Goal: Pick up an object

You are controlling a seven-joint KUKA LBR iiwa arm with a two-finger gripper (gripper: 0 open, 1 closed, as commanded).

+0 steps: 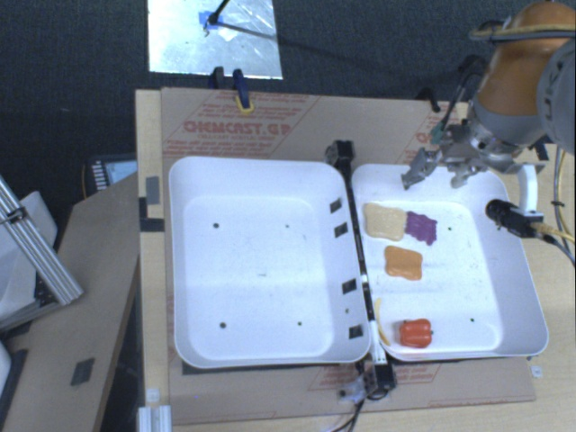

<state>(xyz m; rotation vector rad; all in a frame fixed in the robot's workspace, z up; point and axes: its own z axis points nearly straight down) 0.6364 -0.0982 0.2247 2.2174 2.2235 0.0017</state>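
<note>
The arm's fingers hang spread apart over the far edge of the right bin, gripping nothing. Below them lie a tan piece, an orange piece, a purple piece, and, farthest, a red pepper.

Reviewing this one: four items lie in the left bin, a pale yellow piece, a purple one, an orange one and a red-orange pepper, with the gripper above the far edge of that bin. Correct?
Not quite: the camera view shows them in the right bin, not the left. The pale yellow piece, purple piece, orange piece and red-orange pepper all lie there, and the gripper is above that bin's far edge.
</note>
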